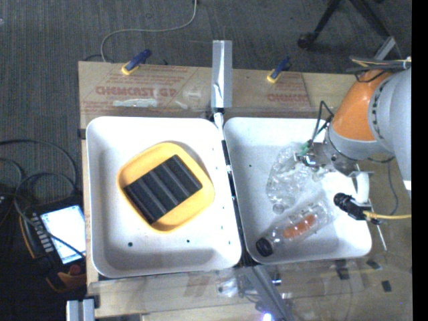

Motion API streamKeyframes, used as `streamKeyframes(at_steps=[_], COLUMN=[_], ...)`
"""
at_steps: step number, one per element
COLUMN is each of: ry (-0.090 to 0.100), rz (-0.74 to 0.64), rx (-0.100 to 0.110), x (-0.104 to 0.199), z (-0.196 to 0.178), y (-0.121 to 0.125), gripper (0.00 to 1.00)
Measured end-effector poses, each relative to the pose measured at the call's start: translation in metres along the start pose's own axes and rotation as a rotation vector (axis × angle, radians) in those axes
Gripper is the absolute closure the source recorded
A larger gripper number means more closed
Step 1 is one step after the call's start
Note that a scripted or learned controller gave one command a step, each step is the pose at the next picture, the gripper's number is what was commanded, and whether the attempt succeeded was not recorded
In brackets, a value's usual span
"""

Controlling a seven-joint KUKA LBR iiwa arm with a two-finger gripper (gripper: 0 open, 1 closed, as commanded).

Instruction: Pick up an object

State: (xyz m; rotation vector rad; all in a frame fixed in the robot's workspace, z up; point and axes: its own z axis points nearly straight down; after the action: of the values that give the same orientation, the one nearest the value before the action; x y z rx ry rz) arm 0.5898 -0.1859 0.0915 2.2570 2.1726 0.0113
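In the right bin [251, 172] lies a crumpled clear plastic piece [286, 178], and below it a clear bottle [297, 227] with a black cap and an orange label, lying on its side. The left bin [107, 146] holds a yellow block with a black ribbed top [166, 186]. My gripper [311, 155] reaches in from the right and sits low at the upper right edge of the crumpled plastic. The grey and orange wrist [358, 122] hides most of it.
A metal post [221, 72] stands at the back between the two bins. Two blue and yellow clamps [136, 61] [279, 68] grip the board's far edge. A cable with a black connector [348, 204] hangs over the right bin's right side.
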Motion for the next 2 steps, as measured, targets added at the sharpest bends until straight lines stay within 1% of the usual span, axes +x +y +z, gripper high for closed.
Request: streamKeyframes(at_steps=[1, 2], ry=[-0.003, -0.001], rz=[0.020, -0.018], rx=[0.011, 0.014], x=[-0.008, 0.002], z=[-0.045, -0.038], y=[0.063, -0.003], gripper=[0.00, 0.00])
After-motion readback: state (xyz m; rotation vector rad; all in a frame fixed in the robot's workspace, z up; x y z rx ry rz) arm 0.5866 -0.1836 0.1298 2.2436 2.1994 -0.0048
